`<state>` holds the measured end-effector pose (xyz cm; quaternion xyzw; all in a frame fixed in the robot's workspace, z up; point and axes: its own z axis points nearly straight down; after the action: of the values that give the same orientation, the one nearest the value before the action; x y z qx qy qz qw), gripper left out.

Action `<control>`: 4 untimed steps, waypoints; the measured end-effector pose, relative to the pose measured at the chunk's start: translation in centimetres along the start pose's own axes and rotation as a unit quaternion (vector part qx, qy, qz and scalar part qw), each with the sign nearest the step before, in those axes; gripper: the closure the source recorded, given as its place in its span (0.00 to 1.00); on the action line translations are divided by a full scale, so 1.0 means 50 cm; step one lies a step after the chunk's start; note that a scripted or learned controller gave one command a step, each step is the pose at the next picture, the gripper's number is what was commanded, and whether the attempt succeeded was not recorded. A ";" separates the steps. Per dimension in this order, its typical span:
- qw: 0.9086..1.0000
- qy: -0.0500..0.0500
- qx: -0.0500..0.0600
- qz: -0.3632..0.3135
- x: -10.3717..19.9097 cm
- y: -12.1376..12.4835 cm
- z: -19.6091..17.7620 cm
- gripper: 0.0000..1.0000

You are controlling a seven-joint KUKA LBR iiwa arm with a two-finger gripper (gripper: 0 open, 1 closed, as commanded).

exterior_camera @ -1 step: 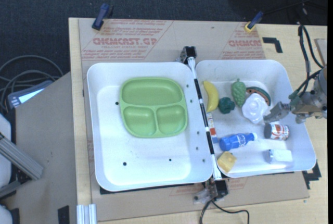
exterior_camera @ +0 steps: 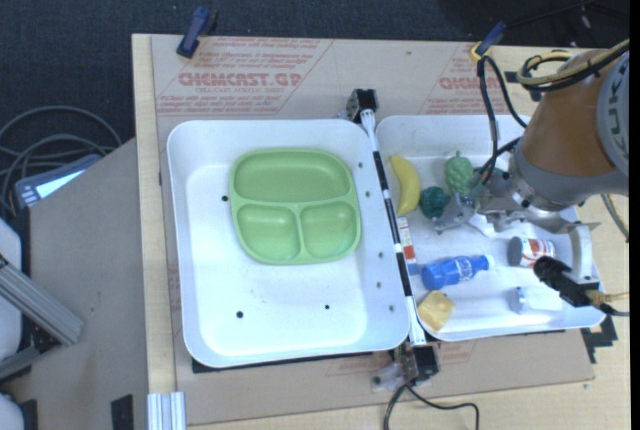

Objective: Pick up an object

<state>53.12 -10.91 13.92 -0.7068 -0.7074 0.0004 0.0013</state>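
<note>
Since the task names no particular object, I am logging the scene from the biggest thing down and judging the target by what lies closest to the tool.

- Bench [exterior_camera: 250,78]: covered by a printed cardboard sheet, and carries both bins.
- Left bin [exterior_camera: 200,248]: well away from the gripper [exterior_camera: 468,211], across the shared rim. It holds one thing, a pale green divided plate [exterior_camera: 295,205] lying flat. It is too wide and low to make an easy grasp, which is probably why the arm is not over there.
- Right bin [exterior_camera: 440,133]: directly under the tool, and all the small items are in it.
- Arm [exterior_camera: 570,133]: reaches in over the bin's far side with the wrist low above the clutter. From this slant I cannot tell whether the gripper is wide or narrow, and nothing visibly sits in it.
- Blue bottle [exterior_camera: 455,270]: lying on its side, near the gripper on the side towards the camera.
- Banana [exterior_camera: 405,183]: against the dividing rim, just past the tool tip.
- Green knobbly piece [exterior_camera: 459,173]: just beside the gripper, on the far side.
- Teal item [exterior_camera: 434,201]: small, rounded and dark blue-green, right at the tool tip. This is the likely target. I cannot tell if there is contact.
- Yellow piece [exterior_camera: 434,310]: in the near corner of the right bin, apart from the tool.
</note>
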 end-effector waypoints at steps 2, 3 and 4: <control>1.000 -0.002 -0.006 0.000 -0.044 0.135 0.057 0.00; 1.000 -0.001 -0.002 0.000 -0.043 0.131 0.044 1.00; 1.000 -0.001 -0.002 0.000 -0.042 0.131 0.044 0.00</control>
<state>59.64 -13.02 11.72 -0.7070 -0.7072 -0.0004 -0.0011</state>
